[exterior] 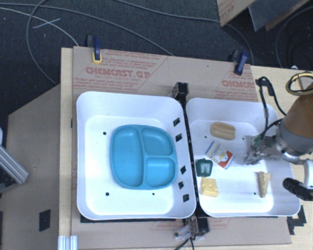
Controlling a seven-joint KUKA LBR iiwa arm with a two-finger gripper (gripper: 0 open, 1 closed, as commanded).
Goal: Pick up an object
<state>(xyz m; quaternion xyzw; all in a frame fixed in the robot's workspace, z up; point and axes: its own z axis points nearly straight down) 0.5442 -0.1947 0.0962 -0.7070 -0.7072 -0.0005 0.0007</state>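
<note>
Right bin: the shallow white plastic bin on the tabletop is the landmark here; all loose things lie in it.
Hand: the grey metal hand sits low over the right bin's right half, at the end of the arm; whether it is spread or closed, or has anything, cannot be told at this size.
Nearest thing: a tan cone-shaped piece lies in the right bin's right front part, near the hand but apart from it.
Handling: by its look it is light and stiff, tapered, so it may slip out toward its thin end; a hold across the wider end seems safer.
Other things: a tan oval bread-like block toward the right bin's back; a small red and white packet at its middle; a dark green square piece and a pale yellow block by its left wall.
Left bin: just left of the right bin, holding a blue three-part plastic tray.
Edges: the cone lies near the right bin's front and right rim, so a low sideways approach is cramped.
Open room: bare floor lies between cone and packet; straight down looks freest.
</note>
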